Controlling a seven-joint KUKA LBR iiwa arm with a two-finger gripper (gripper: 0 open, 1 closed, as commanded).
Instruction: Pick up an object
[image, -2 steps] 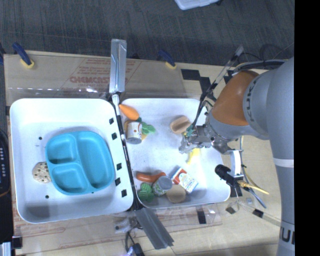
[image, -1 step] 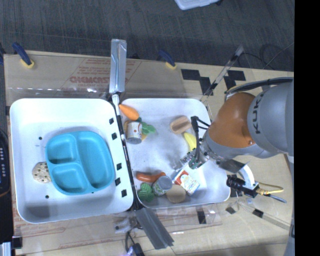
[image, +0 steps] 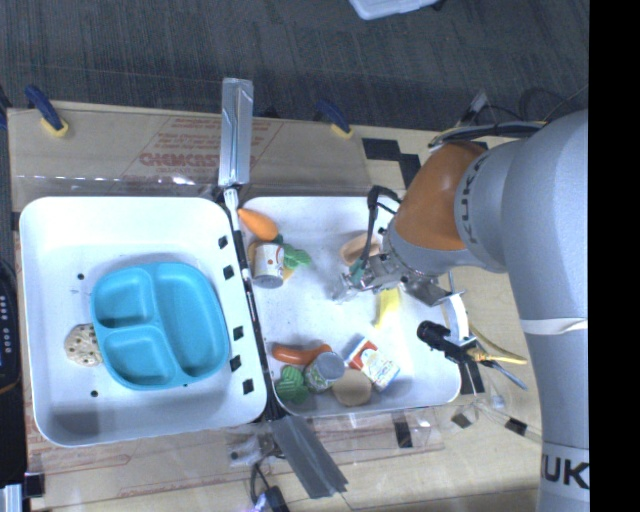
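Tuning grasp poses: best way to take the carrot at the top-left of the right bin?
Grip the carrot across its narrow width near mid-body, coming straight down from above. It lies flat, long axis slanting along the divider wall, so the end effector should close across that axis. The can sits close below it.

A single fixed camera hangs above the surface (image: 180, 140) and looks down at a slant, far enough back to take in both white bins whole: the left bin (image: 50, 300) and the right bin (image: 310, 215) side by side. The arm (image: 530, 200) enters from the frame's right side.
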